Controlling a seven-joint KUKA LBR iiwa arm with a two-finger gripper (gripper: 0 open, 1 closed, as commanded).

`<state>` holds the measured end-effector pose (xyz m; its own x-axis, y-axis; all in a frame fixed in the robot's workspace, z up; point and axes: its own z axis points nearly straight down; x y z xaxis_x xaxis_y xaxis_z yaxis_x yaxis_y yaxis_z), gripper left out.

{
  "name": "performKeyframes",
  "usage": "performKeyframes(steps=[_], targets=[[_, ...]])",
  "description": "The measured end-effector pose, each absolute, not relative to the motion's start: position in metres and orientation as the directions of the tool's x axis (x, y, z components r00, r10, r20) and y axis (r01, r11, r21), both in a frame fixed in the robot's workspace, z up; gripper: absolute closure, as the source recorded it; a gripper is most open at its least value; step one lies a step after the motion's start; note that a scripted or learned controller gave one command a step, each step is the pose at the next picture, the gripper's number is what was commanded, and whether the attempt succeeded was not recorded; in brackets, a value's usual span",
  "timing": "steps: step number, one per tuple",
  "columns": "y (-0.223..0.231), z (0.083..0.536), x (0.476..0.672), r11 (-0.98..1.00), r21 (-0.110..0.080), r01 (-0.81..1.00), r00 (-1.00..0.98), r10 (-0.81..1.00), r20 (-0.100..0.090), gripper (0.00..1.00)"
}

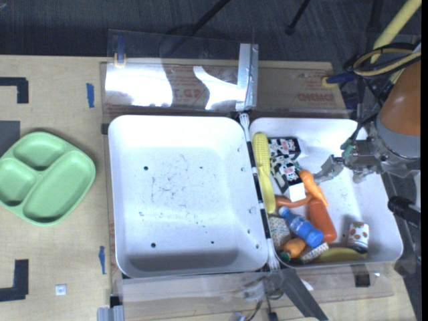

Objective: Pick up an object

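The bench carries two shallow white bins set side by side. The left bin (180, 192) has a bare floor marked with faint scuffs and a few dark spots. The right bin (334, 129) holds the objects, crowded along its left wall and near edge. A yellow corn cob (263, 169) lies lengthwise against the divider. Beside it is a black-and-white patterned packet (284, 156), with a small white block (296, 193) just below. Two orange carrot-shaped pieces (317, 202) lie diagonally through the centre, touching a blue bottle (302, 226). A banana (338, 253) rests along the near wall, and a small white cup with red spots (358, 233) stands near the right corner. The gripper (332, 168) hangs over the upper middle of the right bin, just beside the upper carrot piece; its opening cannot be determined from this angle, and no object is visible in it. A green divided plate (45, 177) sits on the bench, well apart to the left of both bins.
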<state>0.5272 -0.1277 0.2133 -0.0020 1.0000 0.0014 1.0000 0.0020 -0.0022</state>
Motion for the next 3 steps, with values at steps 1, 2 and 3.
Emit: performKeyframes(steps=[1,2,3], targets=[[-0.128,0.223,0.528,0.001,0.000,1.000,-0.001,1.000,0.001,1.00],[-0.128,0.223,0.528,0.001,0.000,1.000,-0.001,1.000,0.001,0.00],[-0.112,0.087,0.530,-0.052,0.007,0.999,0.052,0.999,0.000,0.00]])
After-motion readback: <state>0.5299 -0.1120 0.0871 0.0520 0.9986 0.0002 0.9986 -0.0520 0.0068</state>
